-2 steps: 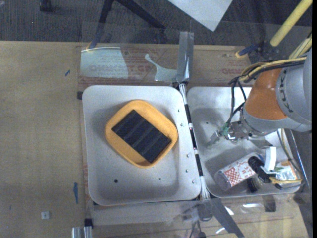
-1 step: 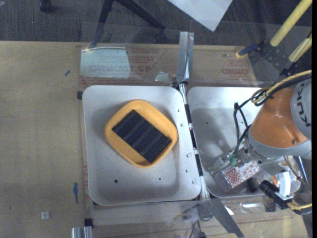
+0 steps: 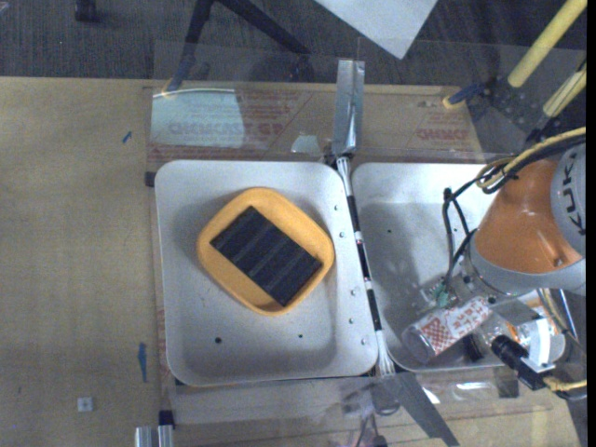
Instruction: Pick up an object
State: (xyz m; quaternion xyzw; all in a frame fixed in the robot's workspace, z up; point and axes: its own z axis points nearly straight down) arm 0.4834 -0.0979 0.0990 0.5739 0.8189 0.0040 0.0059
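Gripper [image 3: 445, 307] hidden under arm, can [image 3: 449, 328] partly covered

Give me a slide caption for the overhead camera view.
KUKA arm over right bin beside red-patterned can; yellow-rimmed black object in left bin.

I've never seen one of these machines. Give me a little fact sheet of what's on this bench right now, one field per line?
left bin: holds a yellow tray-like object with a dark ribbed insert, lying flat near the middle
right bin: holds a red-and-white patterned can, lying on its side near the front edge
arm: grey with an orange band, reaching in over the right bin
arm position: low, directly above the can
grip on can: cannot tell from this view
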